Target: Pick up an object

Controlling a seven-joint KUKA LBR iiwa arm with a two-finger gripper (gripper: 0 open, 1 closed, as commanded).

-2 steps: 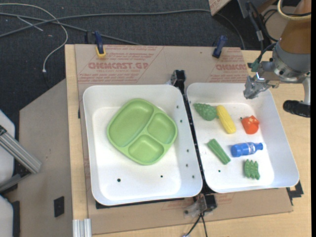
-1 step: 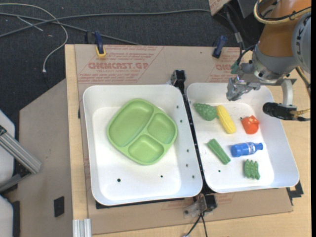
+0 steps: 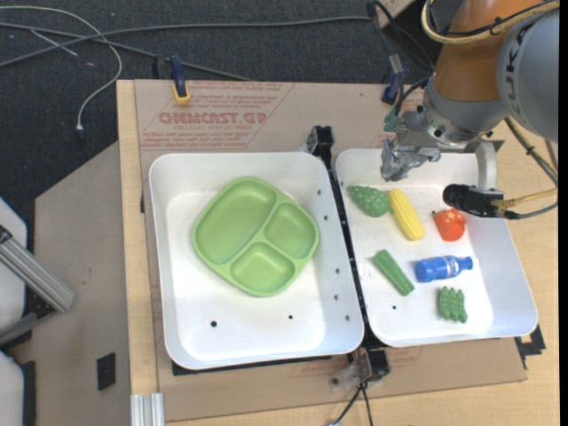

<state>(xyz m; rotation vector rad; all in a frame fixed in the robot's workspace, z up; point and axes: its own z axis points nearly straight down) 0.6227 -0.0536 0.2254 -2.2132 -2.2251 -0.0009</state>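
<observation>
Far left: dark carpet with loose white cables (image 3: 84, 43), then a cardboard-covered tabletop (image 3: 133, 238) printed with red lettering along its far edge and pinned there by a blue-and-yellow clamp (image 3: 180, 80).

On the cardboard, a left white bin (image 3: 169, 327) carrying a light green divided plate (image 3: 256, 235) with three compartments, lying flat near the bin's middle and turned at an angle to the bin walls.

Next, a black joint (image 3: 342, 229) between the bins, then the right white bin (image 3: 515, 318) touching it side by side.

Inside that right bin, from its left: a bumpy green leafy toy (image 3: 369, 200) near the far left corner, a yellow corn cob (image 3: 406, 214) just beside it and touching or nearly so, a green stick-shaped piece (image 3: 392, 272) nearer the front, a blue bottle (image 3: 442, 267) lying on its side, a small green knobbly toy (image 3: 452, 304) near the front, and an orange-red piece (image 3: 450, 224) toward the right wall.

Above the bin's far left corner, gripper (image 3: 397, 169) pointing down, poised just over and behind the leafy toy and corn, nothing visibly between the fingers; spread or pressed together impossible to tell.

Behind it, grey arm with orange band (image 3: 484, 34), reaching in from the right.
</observation>
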